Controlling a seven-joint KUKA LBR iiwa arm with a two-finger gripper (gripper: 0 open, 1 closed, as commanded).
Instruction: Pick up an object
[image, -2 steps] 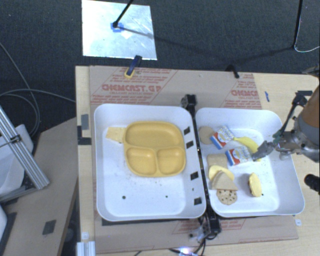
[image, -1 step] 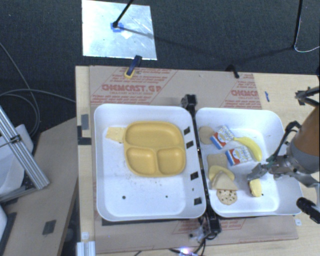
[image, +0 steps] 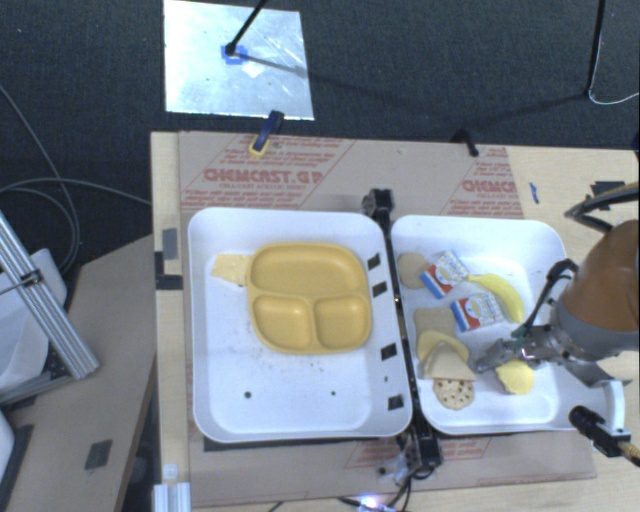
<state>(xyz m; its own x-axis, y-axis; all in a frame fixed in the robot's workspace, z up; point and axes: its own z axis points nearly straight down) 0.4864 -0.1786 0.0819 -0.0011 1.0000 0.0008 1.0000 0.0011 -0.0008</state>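
The right bin (image: 545, 238) holds several toy foods: a banana (image: 501, 293), two small red, white and blue cartons (image: 447, 271) (image: 477, 312), a tan round biscuit (image: 411, 267), a tan slice (image: 431, 320), a yellow wedge (image: 440, 347), a speckled cracker (image: 453, 393) and a yellow lemon-like piece (image: 516, 378). My gripper (image: 497, 357) is low in this bin, just above and left of the lemon-like piece and right of the yellow wedge. Nothing is visibly lifted by it.
The left bin (image: 200, 330) carries a yellow divided plate (image: 308, 297) and a pale yellow slice (image: 231, 268) at its upper left. A black divider with clips (image: 392, 300) runs between the bins. Grey and orange arm (image: 605, 300) covers the right bin's right side.
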